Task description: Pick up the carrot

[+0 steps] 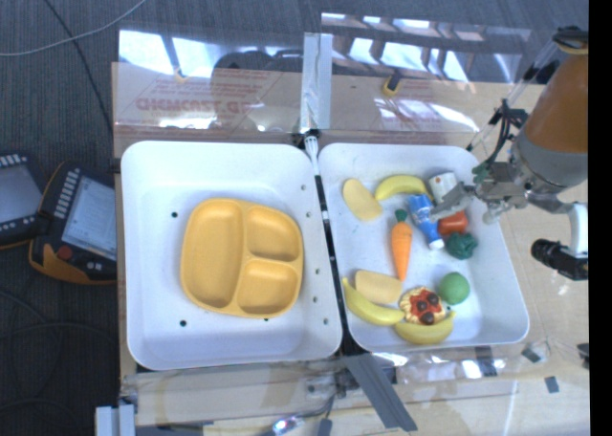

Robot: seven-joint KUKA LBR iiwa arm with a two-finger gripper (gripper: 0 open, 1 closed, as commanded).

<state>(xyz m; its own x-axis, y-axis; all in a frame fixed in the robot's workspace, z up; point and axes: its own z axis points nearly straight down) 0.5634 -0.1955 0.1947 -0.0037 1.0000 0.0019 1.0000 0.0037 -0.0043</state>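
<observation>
A light wooden bench on dark grey carpet bears two shallow white bins side by side, clear panels glinting along its far edge. Nearest us in the right bin (497, 315) we see a tart topped with berries (426, 304) sitting on a banana (375, 307), a pale yellow block (379, 285) beside them and a green lime-like ball (454, 287) to the right. Just beyond, near the bin's middle, lies the carrot (401, 249), its long axis running near to far with the leafy green tip at the far end and the orange point toward us. We judge the gripper (459, 197) to sit beyond and to the right of it, over a blue-and-white bottle (425, 218), a red piece (453, 223) and a dark green piece (463, 245); whether it is parted or closed we cannot tell. That clutter crowds the carrot's right flank, so we expect any approach to cross it. Farther back lie a second banana (401, 185) and a pale oval slice (360, 200). The left bin (143, 262) holds a yellow divided plate (243, 256). A teach pendant (78, 224) rests on the floor at left.
</observation>
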